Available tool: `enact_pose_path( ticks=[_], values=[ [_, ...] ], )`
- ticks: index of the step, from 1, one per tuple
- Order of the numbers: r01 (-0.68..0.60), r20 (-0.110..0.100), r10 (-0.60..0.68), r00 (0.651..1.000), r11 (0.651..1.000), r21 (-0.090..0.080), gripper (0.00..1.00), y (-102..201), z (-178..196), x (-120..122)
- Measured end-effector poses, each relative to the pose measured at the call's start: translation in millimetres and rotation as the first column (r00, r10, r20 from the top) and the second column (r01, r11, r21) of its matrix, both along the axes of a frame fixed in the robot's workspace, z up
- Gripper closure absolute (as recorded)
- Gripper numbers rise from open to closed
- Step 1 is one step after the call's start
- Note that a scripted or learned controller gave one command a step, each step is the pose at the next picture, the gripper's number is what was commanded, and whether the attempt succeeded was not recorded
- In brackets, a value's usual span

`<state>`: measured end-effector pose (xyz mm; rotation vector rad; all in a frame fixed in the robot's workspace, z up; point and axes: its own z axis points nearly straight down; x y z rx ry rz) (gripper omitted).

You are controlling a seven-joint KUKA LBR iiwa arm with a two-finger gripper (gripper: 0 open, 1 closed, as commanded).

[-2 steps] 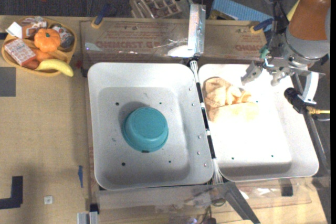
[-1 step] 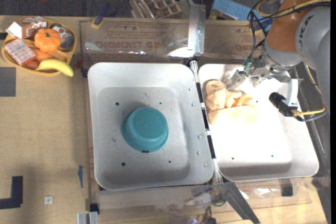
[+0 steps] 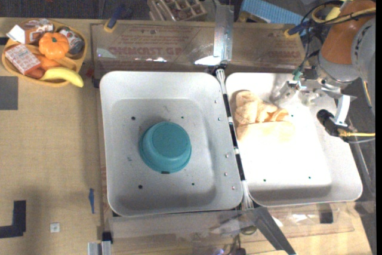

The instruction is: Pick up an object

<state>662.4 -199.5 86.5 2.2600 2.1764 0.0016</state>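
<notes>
A teal bowl (image 3: 166, 146) lies upside down in the middle of the left bin (image 3: 119, 92). In the right bin (image 3: 310, 182), a pale tan bread-like lump (image 3: 245, 106) rests against the upper left wall. Small orange pieces (image 3: 276, 115) lie just to its right. My gripper (image 3: 290, 91) hangs over the right bin's upper edge, a little up and right of the orange pieces. Nothing is seen in its grasp. The grey arm with its orange band (image 3: 343, 39) comes in from the upper right.
A basket (image 3: 42, 54) with a small pumpkin, a banana and packets sits at the far left on the bench. A clear plastic wall (image 3: 161, 45) runs behind both bins. Cables and a black connector (image 3: 331, 122) hang at the right bin's right rim.
</notes>
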Motion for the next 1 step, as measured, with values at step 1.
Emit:
enact_pose_path(
  ticks=[1],
  values=[
    [-0.369, 0.001, 0.369, 0.929, 0.929, -0.001, 0.0, 30.6, 0.7, -24.9]
  ],
)
